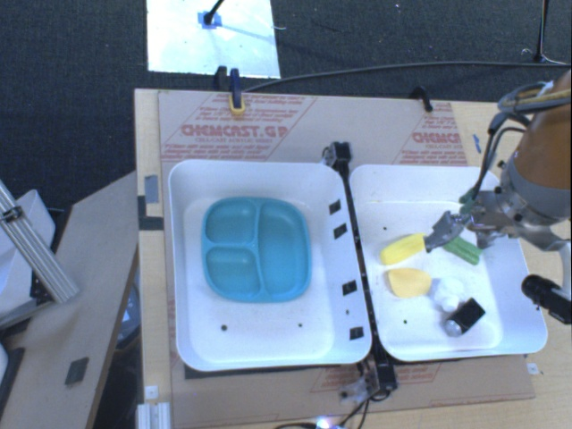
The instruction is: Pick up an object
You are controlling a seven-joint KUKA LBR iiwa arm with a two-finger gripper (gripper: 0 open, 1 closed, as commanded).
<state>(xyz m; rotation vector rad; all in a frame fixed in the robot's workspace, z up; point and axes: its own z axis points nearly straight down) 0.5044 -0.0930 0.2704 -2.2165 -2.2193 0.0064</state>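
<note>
Reaching in from the right, the grey two-finger gripper (444, 233) hangs over the right-hand shallow white bin (393, 186), its dark tips low above the bin floor, with the arm's orange band (541, 150) and grey wrist behind it. How the gripper is set, released or clenched, cannot be told from this angle, and nothing can be seen clamped in it. Just beside its tips on the left lies a yellow oblong plastic piece (403, 248), tilted, its right end nearest the gripper. Right below the gripper's body lies a green stick-shaped piece (464, 250), partly covered by it. Nearer the front edge sits a flat pale-yellow rounded piece (408, 282), then a small white lumpy object (448, 290) to its right, and a small black block with a silvery end (463, 315) beside that. Across the dividing rims, the left-hand shallow white bin (192, 329) contains a turquoise plastic plate with three compartments (257, 247), lying flat and well apart from the gripper.
</note>
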